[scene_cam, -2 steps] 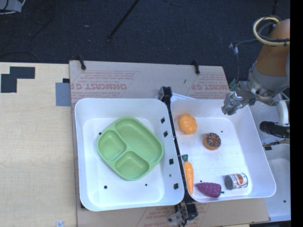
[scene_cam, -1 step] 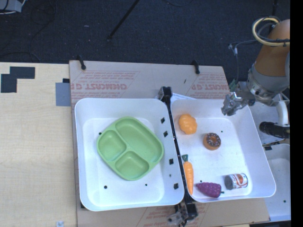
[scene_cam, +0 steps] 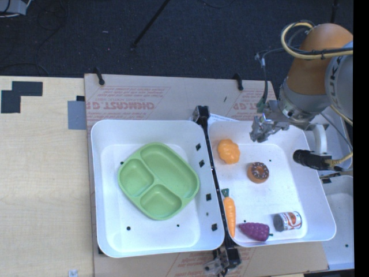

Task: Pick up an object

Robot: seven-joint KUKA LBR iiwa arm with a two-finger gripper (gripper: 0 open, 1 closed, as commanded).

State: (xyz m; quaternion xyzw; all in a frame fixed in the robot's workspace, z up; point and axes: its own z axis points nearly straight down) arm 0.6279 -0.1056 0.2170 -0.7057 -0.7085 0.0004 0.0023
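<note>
Pincer (scene_cam: 263, 127) hangs over the right bin's (scene_cam: 323, 212) far edge, can't tell if released or clenched; nearest pick looks like the donut (scene_cam: 258, 172), just toward the camera from it, round so no long axis, orange fruit (scene_cam: 228, 152) slightly farther left.

Light: bright, even, from above.
Shadows: soft, faint under the plate (scene_cam: 158, 180).
Focus: slightly soft overall.
Background: dark floor.
</note>
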